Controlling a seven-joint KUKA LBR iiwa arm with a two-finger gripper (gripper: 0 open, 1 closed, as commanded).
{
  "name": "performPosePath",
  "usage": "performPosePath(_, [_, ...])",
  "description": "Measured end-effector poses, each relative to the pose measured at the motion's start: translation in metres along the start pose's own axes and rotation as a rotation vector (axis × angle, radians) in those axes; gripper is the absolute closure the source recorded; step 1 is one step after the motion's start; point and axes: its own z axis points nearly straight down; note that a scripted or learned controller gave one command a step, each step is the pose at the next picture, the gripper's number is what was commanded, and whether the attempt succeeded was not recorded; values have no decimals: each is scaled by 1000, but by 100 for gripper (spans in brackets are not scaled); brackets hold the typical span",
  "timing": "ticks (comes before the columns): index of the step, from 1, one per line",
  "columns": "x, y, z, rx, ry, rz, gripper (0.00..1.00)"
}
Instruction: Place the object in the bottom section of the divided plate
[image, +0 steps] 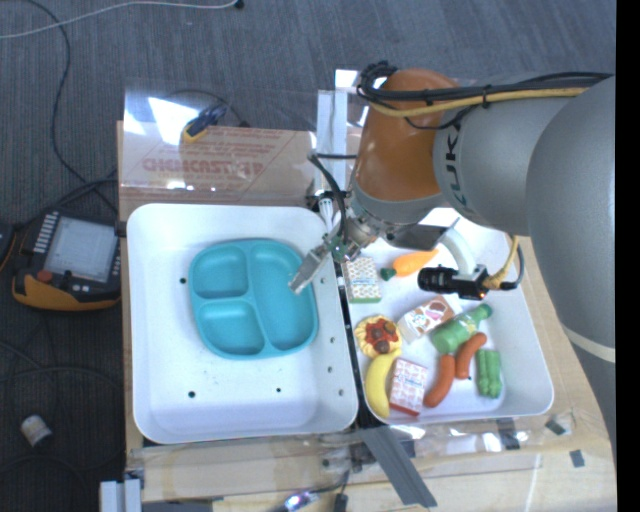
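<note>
A light blue divided plate (250, 300) with three sections lies in the left white bin (170, 400). My gripper (318, 262) hangs over the plate's upper right rim, right beside the wall between the two bins. A small green patch shows at the gripper's base, and I cannot tell if it is an object or part of the tool. The plate's sections look bare. The grey arm with its orange band (400, 150) comes in from the upper right and hides the back of the right bin.
The right bin (530, 390) holds several toy foods: a carrot (410, 264), a white and green packet (363, 280), a banana (375, 385), a red and white carton (408, 385), sausages (440, 380) and a green pepper (487, 372). A cardboard box (210, 165) stands behind the left bin.
</note>
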Motion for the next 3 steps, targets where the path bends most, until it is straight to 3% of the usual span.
performPosePath(1, [0,0,-9,-1,2,2,100])
performPosePath(2, [43,48,-40,0,-2,-90,100])
performPosePath(3, [92,63,-105,-1,-2,-126,100])
